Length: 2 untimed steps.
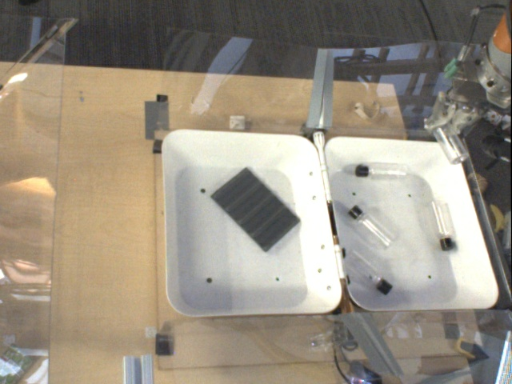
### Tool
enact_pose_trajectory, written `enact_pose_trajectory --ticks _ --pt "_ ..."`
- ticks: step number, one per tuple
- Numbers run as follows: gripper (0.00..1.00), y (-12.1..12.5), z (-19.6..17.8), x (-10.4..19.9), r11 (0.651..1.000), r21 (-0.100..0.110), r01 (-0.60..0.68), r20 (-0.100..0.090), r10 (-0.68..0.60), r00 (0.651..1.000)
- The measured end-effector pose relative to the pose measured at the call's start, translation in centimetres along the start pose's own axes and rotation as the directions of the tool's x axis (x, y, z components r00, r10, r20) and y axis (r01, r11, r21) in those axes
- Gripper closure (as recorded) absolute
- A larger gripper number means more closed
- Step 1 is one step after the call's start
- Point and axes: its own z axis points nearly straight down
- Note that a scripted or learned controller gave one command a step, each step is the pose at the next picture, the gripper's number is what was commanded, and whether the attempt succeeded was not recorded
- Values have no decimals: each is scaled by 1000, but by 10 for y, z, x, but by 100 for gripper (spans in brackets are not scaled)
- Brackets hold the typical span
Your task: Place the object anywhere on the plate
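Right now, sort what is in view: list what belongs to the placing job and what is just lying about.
Belongs to the job:
- dark ribbed plate in the left bin
- four clear vials with black caps in the right bin
- gripper above the right bin's far corner

Just lying about:
- small pale block on the bench

Dark grey ribbed plate [255, 209]; clear, seemingly black-capped vials [369, 226].

I see a pale wooden bench [88, 214] under clear glare-streaked panels [32, 174], with dark ribbed carpet [200, 2] along the far edge.
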Motion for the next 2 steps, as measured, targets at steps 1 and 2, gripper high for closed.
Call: enact_pose_trajectory --ticks 1,2 --pt "100 0 -48 -1 1000 1 11 0 -11 1000" --pt "100 1 -60 -5 998 3 59 1 -59 998"
